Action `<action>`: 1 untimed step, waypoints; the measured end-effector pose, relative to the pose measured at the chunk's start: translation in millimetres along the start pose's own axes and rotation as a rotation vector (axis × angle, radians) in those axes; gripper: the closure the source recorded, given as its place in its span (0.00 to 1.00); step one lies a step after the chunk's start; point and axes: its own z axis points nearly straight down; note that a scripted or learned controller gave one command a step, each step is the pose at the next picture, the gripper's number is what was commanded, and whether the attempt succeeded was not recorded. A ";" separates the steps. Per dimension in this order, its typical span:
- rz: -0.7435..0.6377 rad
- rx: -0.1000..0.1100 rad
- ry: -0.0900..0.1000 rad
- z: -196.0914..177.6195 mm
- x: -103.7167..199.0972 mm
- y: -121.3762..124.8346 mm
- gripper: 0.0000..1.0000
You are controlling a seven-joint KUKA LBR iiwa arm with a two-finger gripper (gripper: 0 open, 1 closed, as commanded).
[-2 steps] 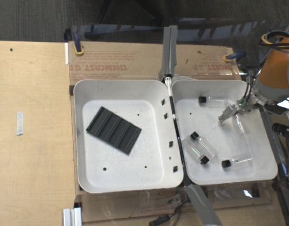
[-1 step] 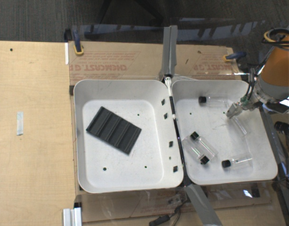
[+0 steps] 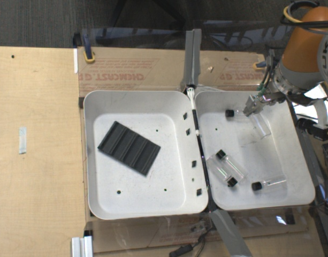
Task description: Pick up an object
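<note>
Camera view: grey arm with orange band (image 3: 305,47) reaches in from the right; its gripper (image 3: 254,105) hangs over the far part of the right white bin (image 3: 297,143). Whether the jaws are apart, I cannot tell. Clear black-capped vials lie below: one (image 3: 244,116) just beside the gripper, two (image 3: 228,167) mid-bin, one (image 3: 268,184) near the front. Black ribbed slab (image 3: 129,148) sits in the left white bin (image 3: 99,197). Risk: smooth round vials likely roll or slip away on closing.
</note>
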 end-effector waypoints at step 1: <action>-0.007 0.001 -0.001 -8.0 40.4 42.9 1.00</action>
